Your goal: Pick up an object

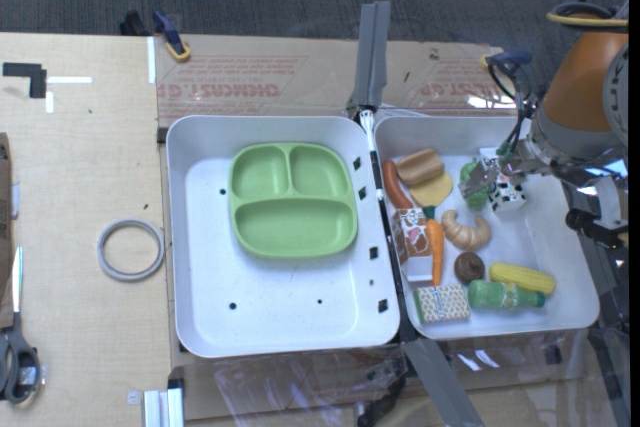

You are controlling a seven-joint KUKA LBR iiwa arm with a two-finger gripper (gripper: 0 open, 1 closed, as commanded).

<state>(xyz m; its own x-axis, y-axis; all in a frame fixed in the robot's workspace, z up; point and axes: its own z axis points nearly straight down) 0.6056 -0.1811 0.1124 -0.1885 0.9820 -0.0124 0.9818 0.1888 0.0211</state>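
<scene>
The gripper is low in the right bin, and I cannot tell if it grips anything. It is just beside a green toy and touches a black-and-white object, above the croissant
</scene>
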